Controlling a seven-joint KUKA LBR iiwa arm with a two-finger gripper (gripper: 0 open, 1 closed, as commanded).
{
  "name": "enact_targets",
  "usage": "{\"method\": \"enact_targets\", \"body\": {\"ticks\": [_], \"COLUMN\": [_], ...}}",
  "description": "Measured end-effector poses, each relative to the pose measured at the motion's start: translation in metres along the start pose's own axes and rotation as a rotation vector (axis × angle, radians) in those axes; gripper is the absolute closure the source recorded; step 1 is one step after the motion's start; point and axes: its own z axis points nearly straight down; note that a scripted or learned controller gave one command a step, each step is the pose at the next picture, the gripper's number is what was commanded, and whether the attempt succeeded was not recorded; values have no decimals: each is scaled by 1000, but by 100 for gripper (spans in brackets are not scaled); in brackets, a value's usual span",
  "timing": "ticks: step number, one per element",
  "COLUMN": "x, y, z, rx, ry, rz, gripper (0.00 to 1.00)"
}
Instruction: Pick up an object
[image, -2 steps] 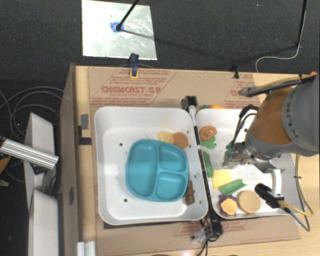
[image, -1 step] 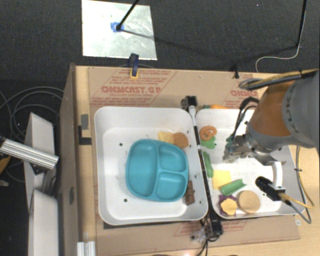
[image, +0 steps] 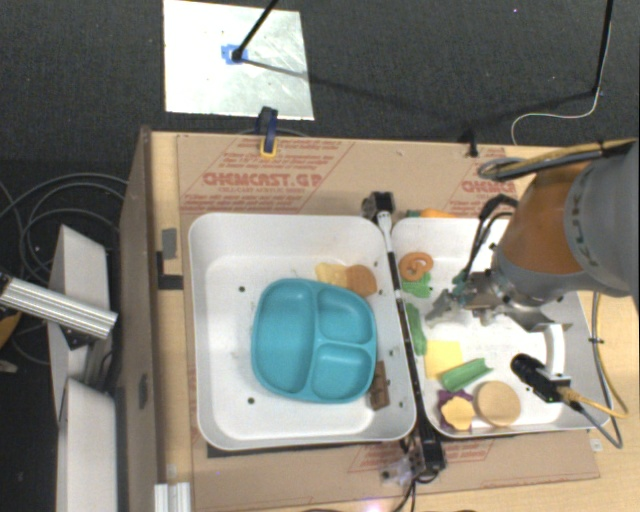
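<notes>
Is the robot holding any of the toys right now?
I can't tell. The gripper is low in the right bin, close to a green toy, but no toy can be seen in its grip.

Setting: robotics test lab, not a home or kitchen. Evidence: grey arm (image: 590, 225) with orange band reaches in from the right over a worktop (image: 300, 175) covered in printed cardboard. Two shallow white bins sit side by side, left bin (image: 215, 290) and right bin (image: 575, 320), holding toy food and a blue divided plate (image: 312, 340). Floor is dark carpet (image: 80, 90) with loose cables (image: 50, 205) at left. A metal sheet (image: 238, 60) lies on the carpet beyond the worktop. Aluminium framing (image: 60, 308) stands at left.
</notes>
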Motion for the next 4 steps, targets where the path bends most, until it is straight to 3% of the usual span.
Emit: {"method": "enact_targets", "body": {"ticks": [1,2,3,4], "x": [-14,-16,-109,-51], "y": [0,44,127,18], "z": [43,39,-120,-28], "rx": [3,-5,-24,15], "ry": [0,-1,-12,6], "rz": [4,-1,2,3], "gripper": [0,0,0,0]}}
